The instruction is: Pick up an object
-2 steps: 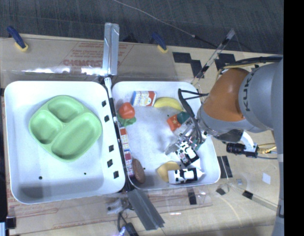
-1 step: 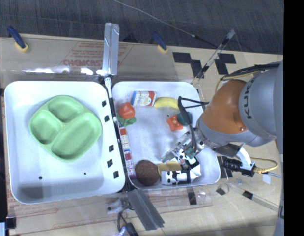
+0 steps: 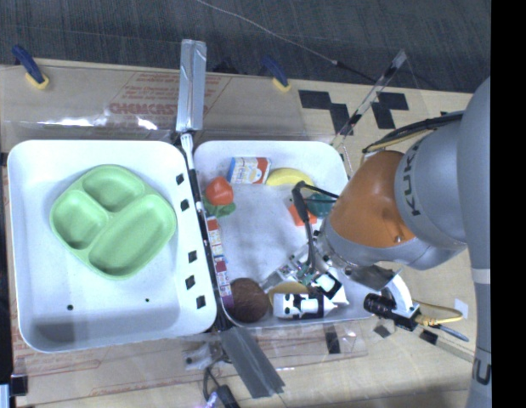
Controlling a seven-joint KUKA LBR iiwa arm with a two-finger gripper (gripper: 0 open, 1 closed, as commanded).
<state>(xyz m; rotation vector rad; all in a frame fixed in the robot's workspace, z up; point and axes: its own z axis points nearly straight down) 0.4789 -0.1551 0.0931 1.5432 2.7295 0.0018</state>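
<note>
The claw (image 3: pixel 298 277) sits low in the right bin (image 3: pixel 271 228), near that bin's front edge, and whether it is apart or together cannot be told, because the wrist and cabling crowd over it. The arm (image 3: pixel 415 202) comes in from the right, its orange band bulging over the bin's right wall and the grey link rising behind it toward the upper right. The wrist bends down and leftward, so the claw points at the clutter along the front of the bin.

Just below the claw lies a small black-and-white object (image 3: pixel 303 306), with a yellowish piece at its upper edge; it appears to touch or nearly touch the claw, but no grasp can be made out. Beside it to the left sits a brown round object (image 3: pixel 248 299), dark and rough-looking, in the front left corner. Farther back are a red-orange object (image 3: pixel 218 194) near the divider, a small carton (image 3: pixel 249 171), and a yellow banana (image 3: pixel 288 177) by the rear wall.

The left bin (image 3: pixel 42 313) holds a green divided plate (image 3: pixel 114 219).
</note>
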